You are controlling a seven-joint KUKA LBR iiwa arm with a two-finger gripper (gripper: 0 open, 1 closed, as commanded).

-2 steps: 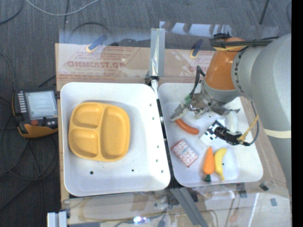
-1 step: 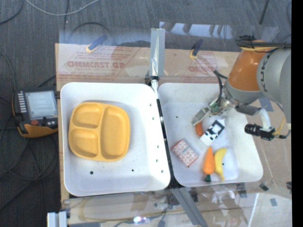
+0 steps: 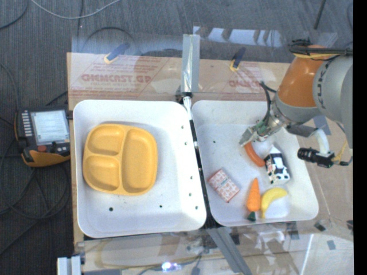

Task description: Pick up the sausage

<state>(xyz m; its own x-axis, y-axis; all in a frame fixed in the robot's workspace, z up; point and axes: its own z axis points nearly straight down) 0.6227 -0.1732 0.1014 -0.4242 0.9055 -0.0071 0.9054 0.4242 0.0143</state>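
The sausage (image 3: 256, 155) is a short orange-red piece lying at a slant in the right bin (image 3: 229, 130), near its right side. My gripper (image 3: 256, 140) hangs right over the sausage's upper end, reaching in from the right under the arm's orange band. It looks open, with one grey finger (image 3: 247, 137) splayed out to the left of the sausage. Nothing is lifted; the sausage rests on the bin floor, its upper tip partly hidden by the gripper.
A black-and-white carton (image 3: 277, 168) lies just right of the sausage. A carrot (image 3: 253, 194) and a banana (image 3: 273, 197) lie near the front edge, with a pink box (image 3: 223, 185) further left. The left bin (image 3: 172, 211) holds a yellow divided tray (image 3: 121, 158).
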